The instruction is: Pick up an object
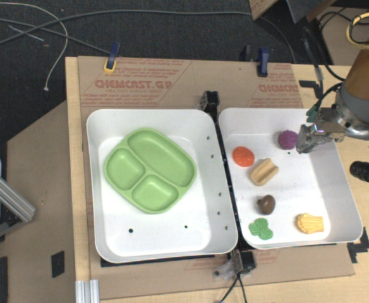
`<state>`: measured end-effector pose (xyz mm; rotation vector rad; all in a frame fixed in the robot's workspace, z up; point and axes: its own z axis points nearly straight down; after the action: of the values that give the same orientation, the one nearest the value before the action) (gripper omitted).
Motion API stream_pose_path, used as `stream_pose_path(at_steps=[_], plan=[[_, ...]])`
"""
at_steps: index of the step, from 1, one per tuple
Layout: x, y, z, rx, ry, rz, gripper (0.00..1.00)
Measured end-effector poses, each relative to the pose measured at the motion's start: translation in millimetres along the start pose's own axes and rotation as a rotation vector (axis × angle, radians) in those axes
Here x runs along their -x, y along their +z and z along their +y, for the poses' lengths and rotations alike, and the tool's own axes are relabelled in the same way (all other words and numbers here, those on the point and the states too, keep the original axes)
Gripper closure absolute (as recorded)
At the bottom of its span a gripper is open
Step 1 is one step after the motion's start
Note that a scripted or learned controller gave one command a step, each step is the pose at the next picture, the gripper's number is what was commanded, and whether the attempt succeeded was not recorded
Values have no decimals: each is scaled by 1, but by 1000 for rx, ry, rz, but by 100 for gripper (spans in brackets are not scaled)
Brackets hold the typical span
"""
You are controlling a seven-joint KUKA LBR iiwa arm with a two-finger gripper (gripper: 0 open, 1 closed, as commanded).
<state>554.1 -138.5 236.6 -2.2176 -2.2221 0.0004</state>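
Your claw (304,141) sits right beside the purple fruit (288,139), probably lining up a grab, though can't tell if it's open.

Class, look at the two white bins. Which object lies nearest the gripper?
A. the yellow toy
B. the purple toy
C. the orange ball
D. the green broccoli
B: the purple toy sits right beside the gripper near the top of the right bin, while the other toys lie farther down or to the left.
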Motion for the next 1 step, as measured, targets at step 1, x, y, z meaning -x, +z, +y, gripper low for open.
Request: stream_pose_path(at_steps=[1], plan=[[-59,7,4,0,-3,1,100]])
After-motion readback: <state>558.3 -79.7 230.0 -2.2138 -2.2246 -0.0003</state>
